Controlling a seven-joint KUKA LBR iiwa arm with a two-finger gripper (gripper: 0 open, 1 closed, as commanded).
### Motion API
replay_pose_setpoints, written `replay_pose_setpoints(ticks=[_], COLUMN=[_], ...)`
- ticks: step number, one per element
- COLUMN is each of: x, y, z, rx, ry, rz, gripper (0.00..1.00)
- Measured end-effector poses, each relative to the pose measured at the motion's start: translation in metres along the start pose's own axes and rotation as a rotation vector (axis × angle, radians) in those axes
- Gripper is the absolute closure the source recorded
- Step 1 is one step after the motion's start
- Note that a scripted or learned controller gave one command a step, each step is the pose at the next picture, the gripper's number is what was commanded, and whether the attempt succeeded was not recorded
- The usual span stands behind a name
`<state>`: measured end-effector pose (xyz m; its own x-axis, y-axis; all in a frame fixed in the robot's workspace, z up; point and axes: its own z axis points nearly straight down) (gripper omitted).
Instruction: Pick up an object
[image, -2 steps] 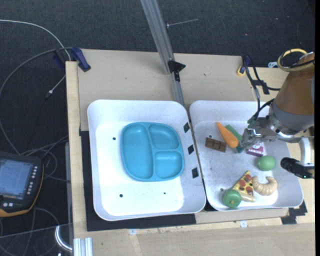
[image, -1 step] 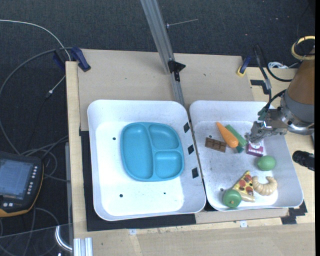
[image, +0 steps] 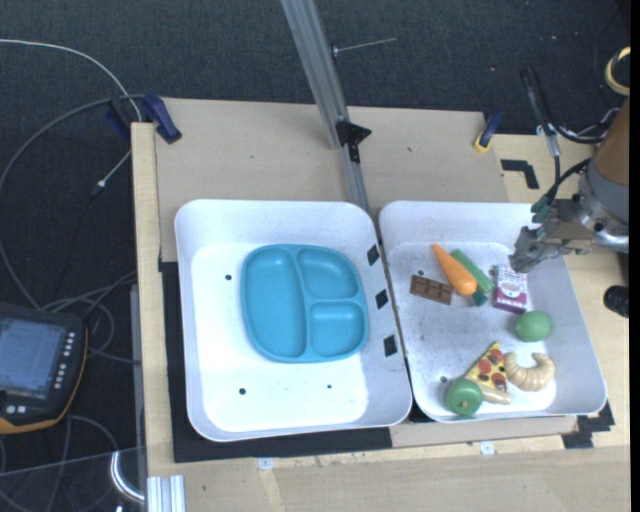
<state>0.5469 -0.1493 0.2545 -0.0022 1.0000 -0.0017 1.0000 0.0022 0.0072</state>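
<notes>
Partly cropped, pincer (image: 527, 252) above purple carton (image: 510, 289); its grip cannot be told.

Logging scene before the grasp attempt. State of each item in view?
end effector: over the right bin's upper right, above the purple carton, nothing seen in it
purple carton: lying in right bin
carrot: lying flat, beside the green stick
chocolate bar: flat
lime: loose
pizza slice: flat, touching croissant
green apple: by bin's near edge
blue divided plate: upright in left bin

Toys (image: 487, 325) scattered in right bin (image: 400, 300).
</notes>
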Motion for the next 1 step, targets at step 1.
replay_pose_setpoints(ticks=[1], x=[0.0463], y=[0.005], z=[0.0098], rx=[0.009], ry=[0.005], rz=[-0.003], gripper=[1.0])
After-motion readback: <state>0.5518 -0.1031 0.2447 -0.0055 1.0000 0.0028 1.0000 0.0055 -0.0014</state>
